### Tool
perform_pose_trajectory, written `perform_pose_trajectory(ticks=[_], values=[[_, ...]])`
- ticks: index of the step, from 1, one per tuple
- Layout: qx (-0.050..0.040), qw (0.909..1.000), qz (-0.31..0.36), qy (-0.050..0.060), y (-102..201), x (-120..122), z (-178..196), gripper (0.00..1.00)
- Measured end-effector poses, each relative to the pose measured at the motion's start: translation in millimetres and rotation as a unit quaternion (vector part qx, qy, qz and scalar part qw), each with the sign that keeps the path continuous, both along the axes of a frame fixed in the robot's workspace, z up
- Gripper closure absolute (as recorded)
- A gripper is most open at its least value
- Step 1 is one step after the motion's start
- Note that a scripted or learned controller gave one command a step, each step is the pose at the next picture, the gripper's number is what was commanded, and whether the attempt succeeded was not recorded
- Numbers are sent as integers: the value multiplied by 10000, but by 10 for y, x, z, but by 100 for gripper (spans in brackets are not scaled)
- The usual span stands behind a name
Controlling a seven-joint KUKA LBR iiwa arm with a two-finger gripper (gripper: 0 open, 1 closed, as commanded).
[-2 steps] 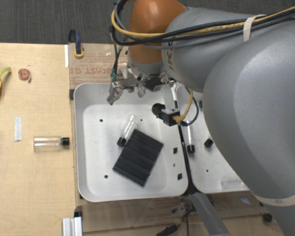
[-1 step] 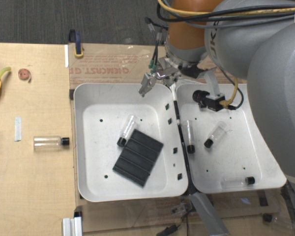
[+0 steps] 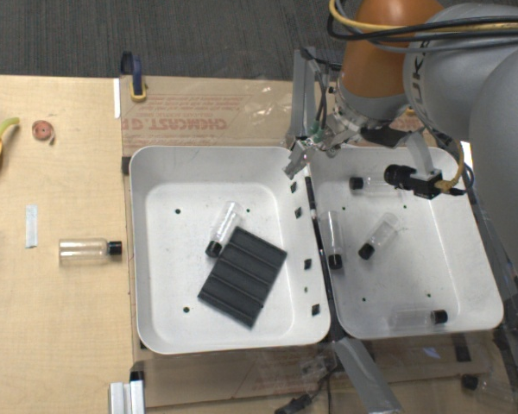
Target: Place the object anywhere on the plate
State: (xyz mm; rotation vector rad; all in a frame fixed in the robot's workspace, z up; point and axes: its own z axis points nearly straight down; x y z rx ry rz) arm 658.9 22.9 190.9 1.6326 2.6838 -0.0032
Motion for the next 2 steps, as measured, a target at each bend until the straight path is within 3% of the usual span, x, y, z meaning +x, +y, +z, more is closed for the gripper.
perform_pose_trajectory(ticks=[1,2], values=[[5,9941,1087,-6,-522,2,8,0],[2,9700,2432,-20,-1072,-9,19,0]])
